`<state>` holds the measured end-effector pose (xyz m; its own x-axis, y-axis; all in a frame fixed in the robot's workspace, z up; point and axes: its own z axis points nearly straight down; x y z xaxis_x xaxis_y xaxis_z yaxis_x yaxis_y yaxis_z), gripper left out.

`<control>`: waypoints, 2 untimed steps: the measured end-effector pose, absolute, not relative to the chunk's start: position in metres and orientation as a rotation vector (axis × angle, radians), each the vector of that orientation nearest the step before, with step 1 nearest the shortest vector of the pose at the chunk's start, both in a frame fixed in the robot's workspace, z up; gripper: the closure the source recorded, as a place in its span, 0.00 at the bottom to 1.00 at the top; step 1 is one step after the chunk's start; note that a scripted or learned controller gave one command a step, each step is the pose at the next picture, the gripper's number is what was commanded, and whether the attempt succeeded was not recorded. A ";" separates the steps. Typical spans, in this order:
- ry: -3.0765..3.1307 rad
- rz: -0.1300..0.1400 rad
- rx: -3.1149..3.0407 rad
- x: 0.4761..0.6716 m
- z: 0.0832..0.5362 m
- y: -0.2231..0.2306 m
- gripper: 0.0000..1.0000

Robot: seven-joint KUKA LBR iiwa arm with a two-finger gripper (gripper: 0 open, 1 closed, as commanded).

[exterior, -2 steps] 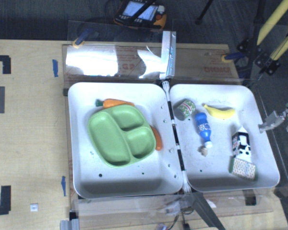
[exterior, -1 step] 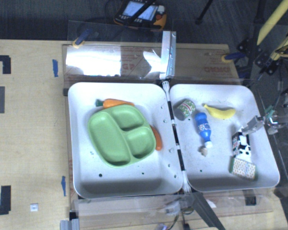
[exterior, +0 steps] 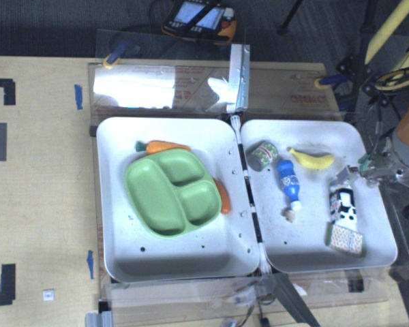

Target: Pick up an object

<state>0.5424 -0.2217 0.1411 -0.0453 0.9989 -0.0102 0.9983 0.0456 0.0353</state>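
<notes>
The gripper [exterior: 351, 174] hangs at the right bin's [exterior: 313, 251] right edge, just above the black-and-white carton [exterior: 343, 210]; its opening can't be told.

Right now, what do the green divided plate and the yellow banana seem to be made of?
The green plate looks like moulded plastic with a matte finish: one even colour, soft rounded dividers, no sharp glare. The banana is probably a plastic toy: uniform bright yellow, smooth skin. A real fruit cannot be ruled out at this size.
</notes>
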 end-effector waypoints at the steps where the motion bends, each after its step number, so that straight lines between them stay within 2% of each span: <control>1: 2.273 0.038 2.100 0.533 0.137 -0.221 0.00; 2: 2.277 0.001 2.161 0.525 0.167 -0.223 0.00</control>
<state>0.5245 -0.2233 0.1669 -0.0520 0.9986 -0.0011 0.9986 0.0520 0.0020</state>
